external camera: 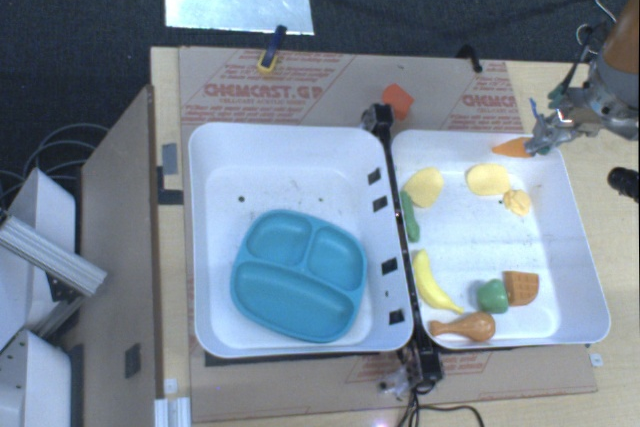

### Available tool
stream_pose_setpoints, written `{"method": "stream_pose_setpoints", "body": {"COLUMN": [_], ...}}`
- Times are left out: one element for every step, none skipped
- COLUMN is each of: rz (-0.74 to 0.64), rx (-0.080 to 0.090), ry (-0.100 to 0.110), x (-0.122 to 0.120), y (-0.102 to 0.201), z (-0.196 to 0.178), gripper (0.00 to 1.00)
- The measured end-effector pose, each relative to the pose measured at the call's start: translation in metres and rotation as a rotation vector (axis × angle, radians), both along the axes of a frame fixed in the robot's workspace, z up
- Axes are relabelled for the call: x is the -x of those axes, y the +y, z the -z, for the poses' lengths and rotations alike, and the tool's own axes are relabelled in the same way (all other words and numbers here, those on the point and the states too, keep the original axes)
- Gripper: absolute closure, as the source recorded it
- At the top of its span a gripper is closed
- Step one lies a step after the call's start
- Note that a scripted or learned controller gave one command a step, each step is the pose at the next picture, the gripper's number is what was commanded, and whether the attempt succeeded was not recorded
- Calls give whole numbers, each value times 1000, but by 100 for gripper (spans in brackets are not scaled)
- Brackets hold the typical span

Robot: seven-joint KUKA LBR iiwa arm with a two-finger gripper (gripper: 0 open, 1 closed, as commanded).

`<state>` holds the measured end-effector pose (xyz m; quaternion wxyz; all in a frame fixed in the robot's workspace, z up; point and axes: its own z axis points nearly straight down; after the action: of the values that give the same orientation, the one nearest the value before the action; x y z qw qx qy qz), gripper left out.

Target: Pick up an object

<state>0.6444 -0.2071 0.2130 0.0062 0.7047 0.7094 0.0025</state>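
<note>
- Near edge of right bin (585, 310): tan drumstick-shaped toy (463, 326) lying flat, long axis roughly left-right, thick end to the right.
- Just above it: green toy (491, 295) touching a brown waffle-like piece (521, 286); banana (433, 282) to their left, long axis running diagonally along the divider side.
- Mid bin: green pod (409, 216) by the divider, long axis near-far; pale yellow piece (424, 186) beside it; second yellow piece (488, 179) and a small cream lump (516, 202) toward the far right.
- Left bin (215, 155) holds a blue sectioned plate (299, 274) (not a likely target from here).
- Far right corner: orange wedge (513, 148) at the bin's far rim, long axis left-right, pointed end left; it touches or sits just beside the hand (545, 132).
- Hand's opening: cannot tell, too small and blurred; nothing clearly seen held.
- Key relation: orange wedge lies immediately left of the hand, nearest of all objects; likely the pick target.
- Arm comes in from the right, wrist angled down-left over the bin corner.
- Orange block (398, 99) sits on the surface beyond the bins.
</note>
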Motion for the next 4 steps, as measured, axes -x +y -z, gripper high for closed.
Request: {"method": "stream_pose_setpoints", "body": {"rz": [-1,13,-1,4], "rx": [-9,-5,1,-7], "ry": [16,19,-5,15], "x": [60,116,31,87], "y": [63,2,1,49], "z": [21,132,31,133], "gripper": [0,0,0,0]}}
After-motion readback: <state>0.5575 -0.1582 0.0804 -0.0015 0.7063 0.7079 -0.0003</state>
